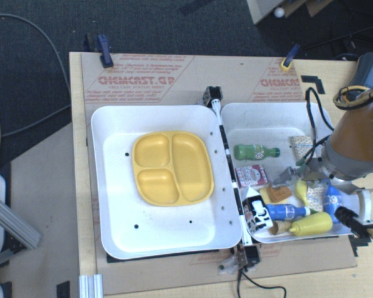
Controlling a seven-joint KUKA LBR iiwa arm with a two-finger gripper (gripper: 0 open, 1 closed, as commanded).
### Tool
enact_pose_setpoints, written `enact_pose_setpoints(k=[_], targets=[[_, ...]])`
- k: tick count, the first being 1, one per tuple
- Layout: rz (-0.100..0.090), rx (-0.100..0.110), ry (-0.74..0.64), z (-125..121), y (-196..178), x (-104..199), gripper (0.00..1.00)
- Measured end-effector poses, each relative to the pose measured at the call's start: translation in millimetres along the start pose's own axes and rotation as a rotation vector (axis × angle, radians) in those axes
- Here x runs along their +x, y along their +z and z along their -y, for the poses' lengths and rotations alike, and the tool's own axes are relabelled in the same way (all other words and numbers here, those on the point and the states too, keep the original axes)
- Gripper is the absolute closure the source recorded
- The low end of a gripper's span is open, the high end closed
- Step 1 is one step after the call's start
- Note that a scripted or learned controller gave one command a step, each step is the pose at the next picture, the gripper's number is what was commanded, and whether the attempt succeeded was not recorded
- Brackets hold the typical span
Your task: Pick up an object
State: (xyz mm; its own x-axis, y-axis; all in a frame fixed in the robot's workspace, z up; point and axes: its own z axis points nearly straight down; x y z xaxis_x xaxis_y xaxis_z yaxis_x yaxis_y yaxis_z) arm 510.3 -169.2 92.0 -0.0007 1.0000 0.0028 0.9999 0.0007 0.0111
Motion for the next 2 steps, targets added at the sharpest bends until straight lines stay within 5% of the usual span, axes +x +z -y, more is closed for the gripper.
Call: enact_pose_setpoints(k=[1, 2], targets=[[0.006, -0.014, 0.001, -3.6, -12.1, -1.2, 1.0], [0.001, 0.014, 0.0, 30.9, -43.6, 46.2, 1.0]])
